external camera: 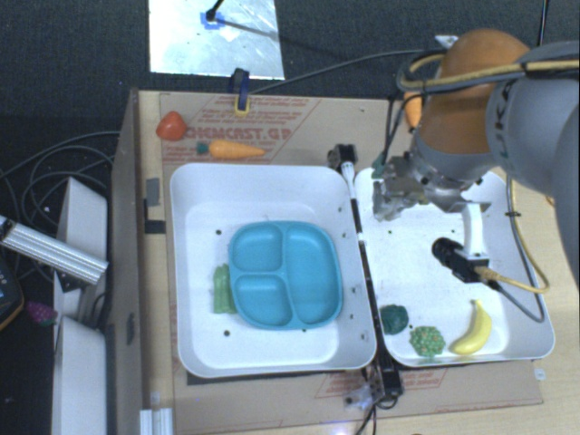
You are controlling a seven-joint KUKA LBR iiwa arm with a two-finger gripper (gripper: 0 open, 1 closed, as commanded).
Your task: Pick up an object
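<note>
While the grey two-finger gripper (391, 198) hangs over right white bin (544, 333) far-left corner, I can't tell its state | targets near edge: yellow banana (473, 328), bumpy green ball (427, 340), dark-green lump (393, 317) | clustered, reachable w/ short move.

The cardboard-topped bench (272, 120) bears two white bins (195, 243), a carrot (234, 150) and a tomato (171, 126).

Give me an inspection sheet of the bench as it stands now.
Surface: two white bins, left bin, right bin, on a cardboard sheet.
Job's things: banana, green lumpy item, dark green item in right bin.
Clutter: blue divided tray, green piece in left bin; carrot, tomato on cardboard.
Gripper: gripper over right bin's far-left part.
Cables: yellow cable; black cables left.
Surroundings: dark floor.
</note>
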